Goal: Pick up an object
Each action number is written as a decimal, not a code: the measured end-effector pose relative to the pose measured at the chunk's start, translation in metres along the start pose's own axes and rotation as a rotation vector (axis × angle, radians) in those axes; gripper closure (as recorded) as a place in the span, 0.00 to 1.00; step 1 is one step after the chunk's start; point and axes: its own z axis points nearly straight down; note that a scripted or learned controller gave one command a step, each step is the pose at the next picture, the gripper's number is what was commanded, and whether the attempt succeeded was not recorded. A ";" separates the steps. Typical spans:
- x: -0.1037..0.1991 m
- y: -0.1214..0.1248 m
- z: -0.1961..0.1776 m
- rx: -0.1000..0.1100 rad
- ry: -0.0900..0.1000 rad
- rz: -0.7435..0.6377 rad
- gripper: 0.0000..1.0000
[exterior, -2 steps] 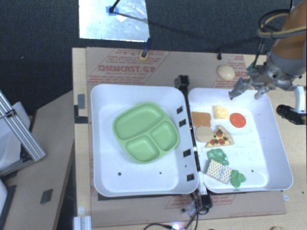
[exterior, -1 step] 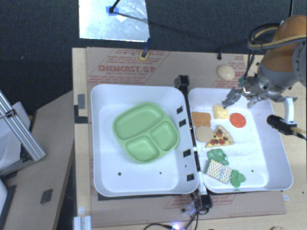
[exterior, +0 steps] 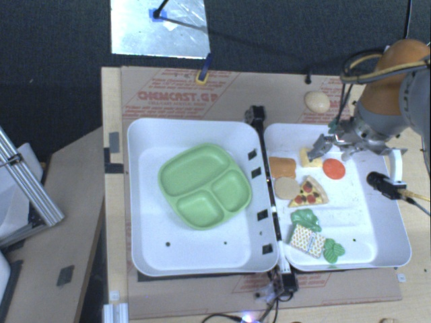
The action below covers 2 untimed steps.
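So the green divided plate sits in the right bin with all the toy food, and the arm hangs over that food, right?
Not quite. The camera view shows the green divided plate alone in the left bin. The toy food, such as the pizza slice, lies in the right bin, under the gripper.

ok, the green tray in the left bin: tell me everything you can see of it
The green divided plate is pale green, looks like smooth matte plastic, and has rounded corners. It has three compartments: one large across the far side and two smaller along the near side, all holding nothing. It lies flat and upright, turned at a slant to the bin walls, near the middle of the left white bin. Only the bin floor touches it; the gripper is over the right bin.
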 end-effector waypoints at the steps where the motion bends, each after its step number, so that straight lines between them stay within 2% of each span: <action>1: 0.001 0.000 0.052 -0.002 0.000 0.000 0.00; 2: 0.000 0.002 0.038 -0.008 -0.001 -0.001 1.00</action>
